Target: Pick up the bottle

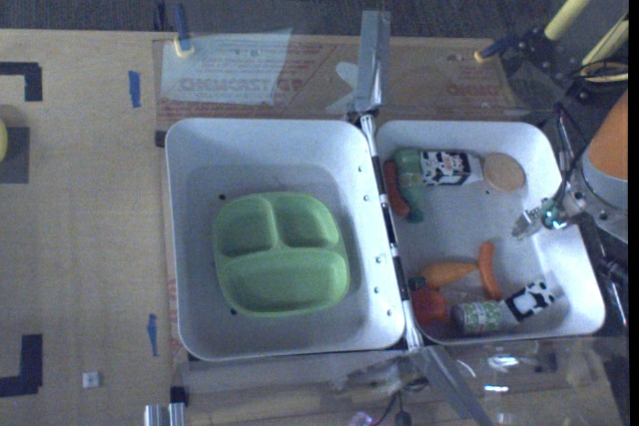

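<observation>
Two bottles lie on their sides in the right bin (559,150). One, white with a black cow-patch label and a green end (439,167), rests near the bin's far wall. The other, with a green label and a cow-patch end (502,308), lies near the front wall. My gripper (539,218) hangs over the right side of this bin, between the two bottles and apart from both. Nothing is visibly held in it. The arm's orange band (611,143) shows at the right edge.
A tan round disc (504,173) lies beside the far bottle, and a red piece (397,191) lies by the divider. Two orange carrots (449,271) and a red item (429,304) sit near the front bottle. The left bin (190,155) holds a green divided plate (282,252).
</observation>
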### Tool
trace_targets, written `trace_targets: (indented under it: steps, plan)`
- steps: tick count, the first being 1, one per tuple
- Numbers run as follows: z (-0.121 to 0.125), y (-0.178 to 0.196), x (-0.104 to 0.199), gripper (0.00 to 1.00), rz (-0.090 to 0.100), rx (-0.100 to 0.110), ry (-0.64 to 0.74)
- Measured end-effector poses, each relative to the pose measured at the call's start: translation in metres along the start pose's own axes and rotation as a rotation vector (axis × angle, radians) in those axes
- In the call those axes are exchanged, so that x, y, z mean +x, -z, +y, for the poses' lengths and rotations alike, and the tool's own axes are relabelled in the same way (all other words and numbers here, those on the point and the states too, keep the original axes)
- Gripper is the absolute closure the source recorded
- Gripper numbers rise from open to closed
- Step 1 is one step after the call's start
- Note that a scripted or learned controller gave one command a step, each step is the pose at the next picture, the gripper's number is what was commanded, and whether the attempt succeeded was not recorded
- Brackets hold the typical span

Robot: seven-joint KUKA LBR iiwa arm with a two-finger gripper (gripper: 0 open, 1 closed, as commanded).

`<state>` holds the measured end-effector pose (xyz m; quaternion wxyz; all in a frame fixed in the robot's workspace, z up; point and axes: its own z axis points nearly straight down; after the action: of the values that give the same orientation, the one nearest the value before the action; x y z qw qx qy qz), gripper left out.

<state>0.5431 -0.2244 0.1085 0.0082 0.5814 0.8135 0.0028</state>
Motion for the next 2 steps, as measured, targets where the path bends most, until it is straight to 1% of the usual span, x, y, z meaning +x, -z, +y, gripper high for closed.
trace_targets:
  steps: [1,2]
  plan:
    - [0.001,0.000,0.003,0.00,0.006,0.002,0.004]
    - [0.028,0.126,0.017,0.00,0.008,0.009,0.154]
